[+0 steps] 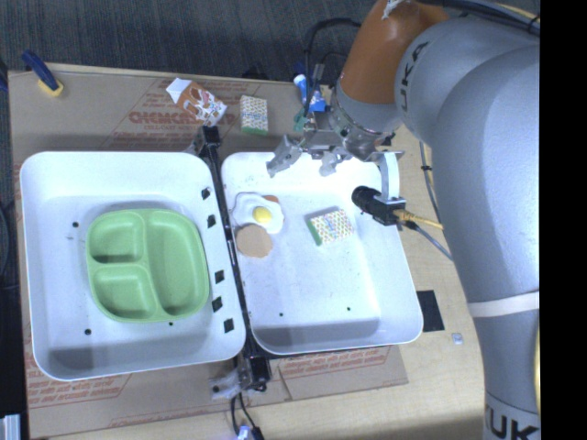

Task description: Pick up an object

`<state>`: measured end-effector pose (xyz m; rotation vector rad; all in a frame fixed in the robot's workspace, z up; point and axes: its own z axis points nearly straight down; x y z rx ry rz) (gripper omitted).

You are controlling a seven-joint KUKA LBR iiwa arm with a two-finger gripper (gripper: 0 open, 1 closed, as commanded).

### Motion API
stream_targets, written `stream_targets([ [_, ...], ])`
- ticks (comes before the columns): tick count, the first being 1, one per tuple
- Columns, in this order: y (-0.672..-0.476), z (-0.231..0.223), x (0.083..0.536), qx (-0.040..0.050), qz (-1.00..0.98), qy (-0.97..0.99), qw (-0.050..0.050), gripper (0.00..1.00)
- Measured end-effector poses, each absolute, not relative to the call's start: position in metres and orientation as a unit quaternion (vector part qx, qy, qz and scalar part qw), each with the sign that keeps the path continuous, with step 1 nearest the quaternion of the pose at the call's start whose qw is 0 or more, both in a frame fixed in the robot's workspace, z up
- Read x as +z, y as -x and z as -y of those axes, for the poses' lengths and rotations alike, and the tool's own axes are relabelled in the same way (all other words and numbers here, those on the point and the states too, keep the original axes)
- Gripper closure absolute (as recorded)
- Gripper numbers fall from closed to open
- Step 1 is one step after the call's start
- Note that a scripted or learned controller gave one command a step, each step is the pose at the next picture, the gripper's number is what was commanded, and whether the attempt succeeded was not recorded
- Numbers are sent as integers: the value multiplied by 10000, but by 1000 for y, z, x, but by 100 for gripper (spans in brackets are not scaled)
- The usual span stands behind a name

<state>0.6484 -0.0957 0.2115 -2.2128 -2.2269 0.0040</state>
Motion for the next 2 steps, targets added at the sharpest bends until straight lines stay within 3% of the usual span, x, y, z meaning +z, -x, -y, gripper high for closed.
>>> stream_targets([
  [1,-649,95,222,13,7110,7032,18,100],
  [2,-649,95,222,15,7110,7032,20,0],
])
